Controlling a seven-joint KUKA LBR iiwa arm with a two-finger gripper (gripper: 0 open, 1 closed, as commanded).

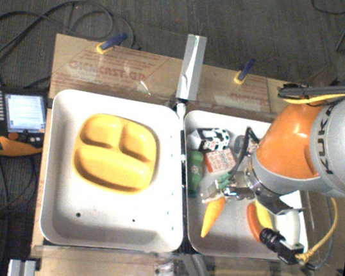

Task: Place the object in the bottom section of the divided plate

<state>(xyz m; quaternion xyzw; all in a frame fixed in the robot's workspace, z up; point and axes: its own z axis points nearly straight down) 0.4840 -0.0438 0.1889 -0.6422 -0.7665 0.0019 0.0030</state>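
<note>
A yellow divided plate [117, 151] lies in the left white bin [108, 215], with two small sections at the top and one wide bottom section [112, 171]. My gripper [224, 191] hangs low in the right bin [230, 233], right over the thick upper end of an orange carrot [211, 217]. The carrot lies on the bin floor with its tip pointing toward the front. The wrist and orange band [292, 143] hide the bin's right part.
Beside the gripper in the right bin lie a green object [194, 170], a red and white box [217, 161] and a black and white spotted item [215, 136]. An orange and yellow piece [258, 219] lies to the right. A raised divider wall [182, 168] separates the bins.
</note>
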